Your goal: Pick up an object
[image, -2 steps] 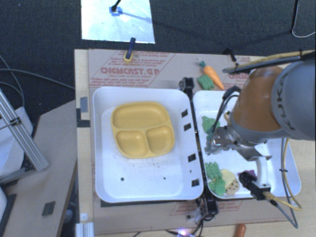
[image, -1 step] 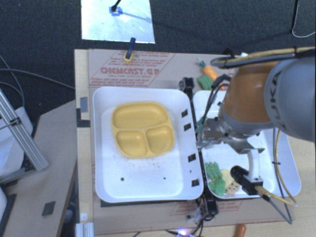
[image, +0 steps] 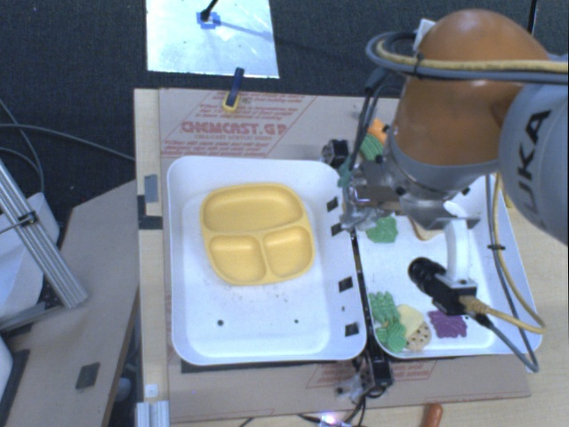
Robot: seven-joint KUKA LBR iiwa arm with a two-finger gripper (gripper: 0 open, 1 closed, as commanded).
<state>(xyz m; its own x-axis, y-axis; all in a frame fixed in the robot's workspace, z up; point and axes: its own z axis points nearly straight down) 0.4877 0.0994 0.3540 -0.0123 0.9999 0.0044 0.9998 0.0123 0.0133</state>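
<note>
Objects for picking lie in the right bin (image: 498,341), while the left bin (image: 267,345), a shallow white plastic tray with rounded corners, carries a yellow divided plate (image: 258,232); that plate is a smooth, rounded rectangle with one long compartment and two smaller ones, its long axis running roughly left to right with a slight tilt. Right of the seam between the bins, the arm (image: 471,87) reaches in from the right, its glossy orange band bulging above a grey wrist bent down over the right bin's far left part. The pincer (image: 360,205) sits low by the bins' shared edge, just beside a small green piece (image: 383,230) with a bumpy outline; whether it is apart or together cannot be told from here. At the near end of the right bin lie a textured green piece (image: 386,309), a pale yellow round piece (image: 410,318), a speckled tan one (image: 419,334) and a purple lumpy piece (image: 447,325), close together. A black cylindrical fitting (image: 433,278) with a yellow cable hangs above them.
</note>
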